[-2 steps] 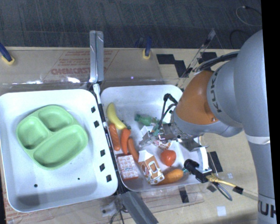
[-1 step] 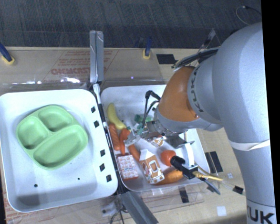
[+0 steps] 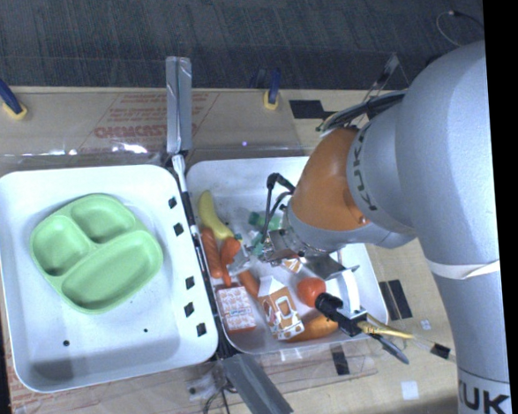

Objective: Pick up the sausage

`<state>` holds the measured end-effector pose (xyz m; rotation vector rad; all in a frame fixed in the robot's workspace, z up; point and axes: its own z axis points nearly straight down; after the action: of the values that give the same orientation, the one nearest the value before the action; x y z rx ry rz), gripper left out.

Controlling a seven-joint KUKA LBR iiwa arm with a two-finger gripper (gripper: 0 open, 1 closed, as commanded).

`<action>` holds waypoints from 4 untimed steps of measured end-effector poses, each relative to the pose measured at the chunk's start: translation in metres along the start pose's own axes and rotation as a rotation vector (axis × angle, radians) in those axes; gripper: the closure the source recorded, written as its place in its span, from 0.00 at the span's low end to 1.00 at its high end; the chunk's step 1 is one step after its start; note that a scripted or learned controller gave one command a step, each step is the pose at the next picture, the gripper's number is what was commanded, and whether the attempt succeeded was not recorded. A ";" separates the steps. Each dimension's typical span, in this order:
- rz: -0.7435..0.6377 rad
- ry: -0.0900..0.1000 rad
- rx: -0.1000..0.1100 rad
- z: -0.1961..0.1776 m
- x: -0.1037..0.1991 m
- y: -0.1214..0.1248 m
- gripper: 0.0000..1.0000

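Observation:
The sausage [image 3: 212, 256], a reddish-brown stick, lies along the left wall of the right bin [image 3: 356, 266], just below a yellow banana [image 3: 208, 212]. My gripper [image 3: 260, 246] is low inside that bin, a little to the right of the sausage, among the packed food items. An orange piece [image 3: 231, 247] sits between the gripper and the sausage. The wrist and arm hide the bin's middle and right part.
A small red box [image 3: 236, 309], a white and orange carton [image 3: 281, 311], a red tomato [image 3: 311, 290] and an orange carrot-like piece [image 3: 318, 328] crowd the right bin's front. In the left bin [image 3: 39, 350] rests a green divided plate [image 3: 97, 250].

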<state>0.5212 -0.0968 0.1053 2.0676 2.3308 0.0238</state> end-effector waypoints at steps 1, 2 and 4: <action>-0.004 0.003 0.007 -0.008 0.000 -0.001 1.00; -0.014 0.011 0.031 -0.087 0.037 -0.025 1.00; -0.108 0.009 0.023 0.009 -0.007 -0.024 0.00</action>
<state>0.4985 -0.1066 0.0953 1.9518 2.4560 0.0047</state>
